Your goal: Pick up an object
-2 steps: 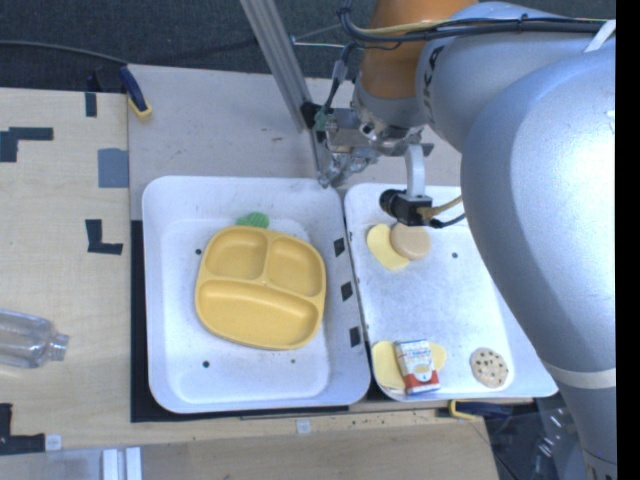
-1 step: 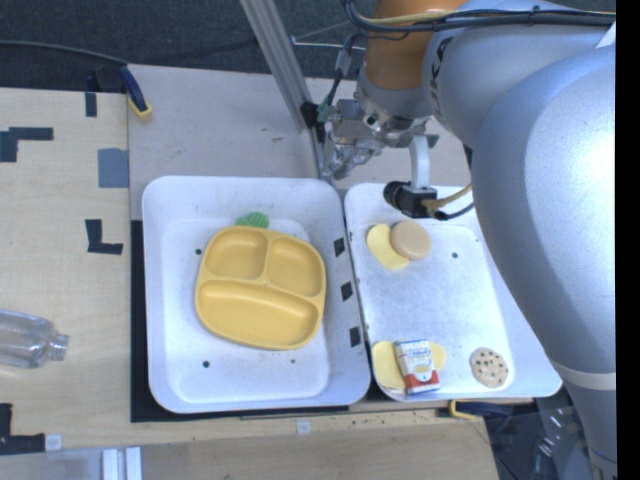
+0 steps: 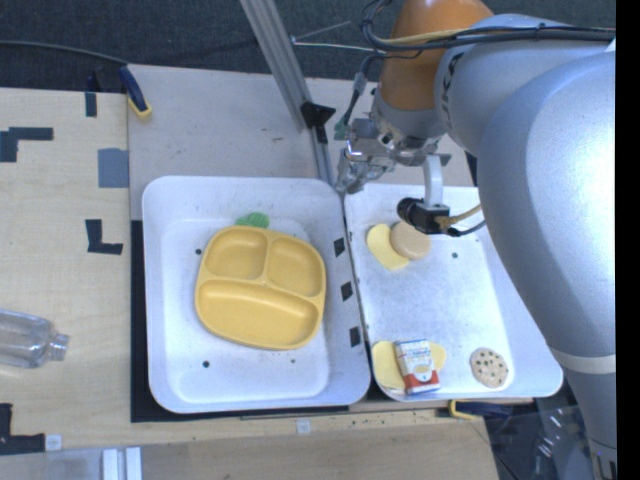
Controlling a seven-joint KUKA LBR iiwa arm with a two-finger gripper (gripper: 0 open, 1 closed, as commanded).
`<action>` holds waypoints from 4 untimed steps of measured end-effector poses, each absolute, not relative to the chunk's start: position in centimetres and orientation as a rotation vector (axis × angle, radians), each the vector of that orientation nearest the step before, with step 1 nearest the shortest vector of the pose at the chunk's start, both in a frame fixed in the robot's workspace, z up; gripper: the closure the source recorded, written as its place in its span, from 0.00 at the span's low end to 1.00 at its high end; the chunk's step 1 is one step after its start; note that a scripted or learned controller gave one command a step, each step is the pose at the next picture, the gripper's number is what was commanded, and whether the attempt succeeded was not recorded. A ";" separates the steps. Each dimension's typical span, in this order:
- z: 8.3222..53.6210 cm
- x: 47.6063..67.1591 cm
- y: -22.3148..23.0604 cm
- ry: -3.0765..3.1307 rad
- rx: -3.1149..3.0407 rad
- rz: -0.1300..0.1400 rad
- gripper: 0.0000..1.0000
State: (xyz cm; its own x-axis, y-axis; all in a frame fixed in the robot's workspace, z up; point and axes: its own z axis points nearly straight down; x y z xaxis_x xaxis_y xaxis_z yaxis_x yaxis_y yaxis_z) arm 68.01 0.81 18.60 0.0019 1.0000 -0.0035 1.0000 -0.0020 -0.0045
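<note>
A: How far along is the pick?

B: Not far, by my reading. The hand (image 3: 360, 168) hangs at the back of the right bin (image 3: 455, 298), close to the ridge where the two bins meet, and I see nothing between its parts. Whether it is open or closed I cannot tell; it is small and partly lost against the wrist hardware above it.

A: So nothing is lifted?

B: Nothing that shows. Every object seems to lie on a bin floor. In the right bin a pale yellow piece (image 3: 382, 245) and a tan round piece (image 3: 410, 240) lie touching each other, just in front of the hand and a little to its right. Near the front edge sit a small carton (image 3: 417, 364) on a yellow disc (image 3: 388, 363), and a cookie (image 3: 489, 367) apart from them.

A: And the left bin?

B: A yellow divided plate (image 3: 262, 286) lies flat in the left bin (image 3: 165, 298), with a bit of green (image 3: 253, 220) poking out behind it.

A: Which object is the likely target?

B: I judge the yellow and tan pair, since they are nearest. The whole job remains: get over one, come down, close on it, and raise it clear. The two pieces touching could spoil a clean grip
</note>
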 end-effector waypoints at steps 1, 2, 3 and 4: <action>18.9 67.5 -2.7 -2.219 -2.225 0.006 1.00; 18.9 68.1 -6.3 -2.220 -2.225 0.003 1.00; 9.4 65.0 -16.3 -2.223 -2.235 -0.008 1.00; 9.7 66.3 -20.6 -2.232 -2.231 -0.017 1.00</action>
